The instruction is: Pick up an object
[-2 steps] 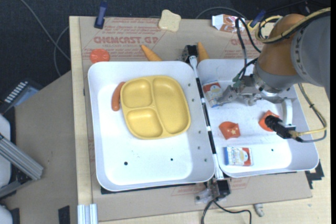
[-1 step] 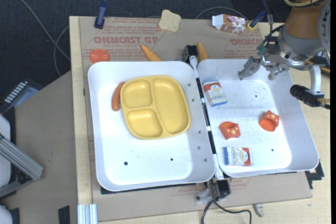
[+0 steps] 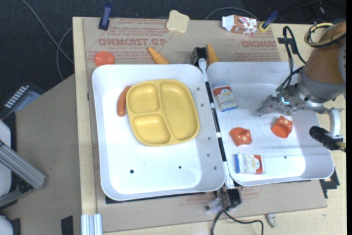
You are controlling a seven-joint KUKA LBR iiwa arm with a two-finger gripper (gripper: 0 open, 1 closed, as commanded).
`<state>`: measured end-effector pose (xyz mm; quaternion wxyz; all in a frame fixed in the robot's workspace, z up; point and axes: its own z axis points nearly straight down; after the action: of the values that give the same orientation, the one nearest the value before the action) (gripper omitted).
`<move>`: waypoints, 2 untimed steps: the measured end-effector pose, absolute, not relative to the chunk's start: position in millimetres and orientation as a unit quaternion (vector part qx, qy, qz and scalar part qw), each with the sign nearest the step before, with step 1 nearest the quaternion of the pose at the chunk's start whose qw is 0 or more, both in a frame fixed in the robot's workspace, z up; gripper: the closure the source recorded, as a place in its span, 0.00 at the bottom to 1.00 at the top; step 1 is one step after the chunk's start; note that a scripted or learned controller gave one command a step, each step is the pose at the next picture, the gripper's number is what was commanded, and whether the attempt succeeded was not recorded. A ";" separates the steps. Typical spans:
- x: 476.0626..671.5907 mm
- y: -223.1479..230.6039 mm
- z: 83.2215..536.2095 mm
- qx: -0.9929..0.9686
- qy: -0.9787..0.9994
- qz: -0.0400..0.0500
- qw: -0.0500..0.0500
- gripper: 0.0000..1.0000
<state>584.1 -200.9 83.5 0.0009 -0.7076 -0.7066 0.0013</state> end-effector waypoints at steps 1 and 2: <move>546.3 -195.4 84.4 -0.707 -0.707 0.000 0.001 0.00; 547.0 -195.4 94.7 -0.708 -0.707 0.000 0.000 1.00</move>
<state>547.0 -195.4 94.7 -0.0003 -0.7075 -0.7067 -0.0003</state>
